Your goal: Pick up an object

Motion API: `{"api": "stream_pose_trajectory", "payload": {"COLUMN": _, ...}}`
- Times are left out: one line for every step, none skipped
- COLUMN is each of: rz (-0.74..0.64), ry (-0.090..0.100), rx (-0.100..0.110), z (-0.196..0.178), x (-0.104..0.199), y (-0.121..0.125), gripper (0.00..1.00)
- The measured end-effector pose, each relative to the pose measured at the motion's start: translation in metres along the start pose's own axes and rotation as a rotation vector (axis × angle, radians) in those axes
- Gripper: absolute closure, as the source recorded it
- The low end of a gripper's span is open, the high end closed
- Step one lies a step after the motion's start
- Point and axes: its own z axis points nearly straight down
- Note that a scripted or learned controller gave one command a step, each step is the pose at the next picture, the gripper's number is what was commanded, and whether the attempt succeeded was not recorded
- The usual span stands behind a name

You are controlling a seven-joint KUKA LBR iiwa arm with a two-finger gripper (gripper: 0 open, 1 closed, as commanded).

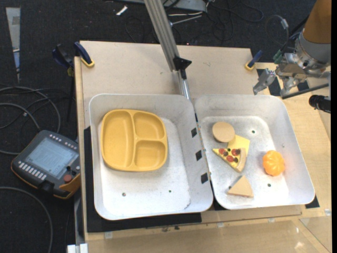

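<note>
White plastic forms two shallow bins set side by side on the pale counter (131, 62). In the left bin (105, 194) one yellow divided plate (134, 140) with three compartments is seen, lying flat toward the far left part. In the right bin (295, 188) four toy food pieces are counted: one round tan disc (223, 132), one pizza slice (233, 154) with red and dark toppings just beside and partly under the disc, one orange pumpkin-like fruit (274, 163) near the right wall, and one tan wedge (241, 187) toward the near edge, apart from the others.

The tool (287, 80) is seen at the far right corner of the right bin, above its rim, well apart from all four pieces; whether its fingers are spread or pressed together cannot be told, and nothing is seen held.

A slanted metal pole (163, 28) crosses the counter's far side and ends between the bins. Two yellow-tipped clamps (84, 56) (254, 61) are fixed at the counter's far corners. One handheld pendant with a screen (47, 162) lies on the dark floor to the left, among cables. No readable writing is made out.
</note>
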Motion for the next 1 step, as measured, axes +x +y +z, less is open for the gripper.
{"api": "stream_pose_trajectory", "payload": {"rz": 0.000, "ry": 0.000, "rx": 0.000, "z": 0.0001, "x": 0.0002, "y": 0.0000, "gripper": 0.00}}
